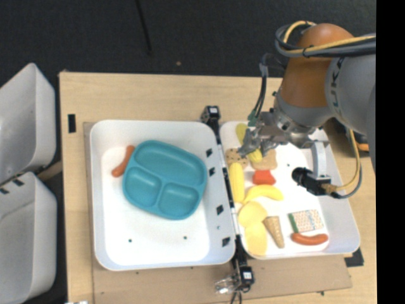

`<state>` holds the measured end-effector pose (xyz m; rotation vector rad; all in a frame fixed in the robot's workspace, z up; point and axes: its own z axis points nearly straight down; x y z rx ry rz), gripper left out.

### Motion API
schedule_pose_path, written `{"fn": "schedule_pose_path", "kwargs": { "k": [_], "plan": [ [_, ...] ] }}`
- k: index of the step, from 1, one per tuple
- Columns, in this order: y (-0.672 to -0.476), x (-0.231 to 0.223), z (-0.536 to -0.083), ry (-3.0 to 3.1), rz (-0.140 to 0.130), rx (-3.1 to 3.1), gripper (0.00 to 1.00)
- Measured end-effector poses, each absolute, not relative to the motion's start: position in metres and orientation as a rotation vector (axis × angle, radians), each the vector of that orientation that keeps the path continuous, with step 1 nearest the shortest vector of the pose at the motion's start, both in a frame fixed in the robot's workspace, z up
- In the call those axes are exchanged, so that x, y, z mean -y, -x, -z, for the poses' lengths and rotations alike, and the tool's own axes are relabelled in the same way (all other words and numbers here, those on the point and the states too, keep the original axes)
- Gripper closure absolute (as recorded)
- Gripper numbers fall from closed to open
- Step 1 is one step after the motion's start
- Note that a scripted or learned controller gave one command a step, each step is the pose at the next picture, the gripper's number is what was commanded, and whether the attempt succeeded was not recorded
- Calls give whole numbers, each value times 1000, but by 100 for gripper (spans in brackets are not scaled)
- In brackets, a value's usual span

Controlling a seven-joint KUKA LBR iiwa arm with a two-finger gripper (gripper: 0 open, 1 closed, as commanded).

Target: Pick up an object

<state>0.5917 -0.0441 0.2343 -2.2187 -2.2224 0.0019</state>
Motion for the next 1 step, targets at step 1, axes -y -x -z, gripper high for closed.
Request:
{"fn": "schedule_pose_path", "kwargs": {
  "k": [1],
  "plan": [
    [-586, 48, -232, 2221, -1, 2220, 100]
  ]
}}
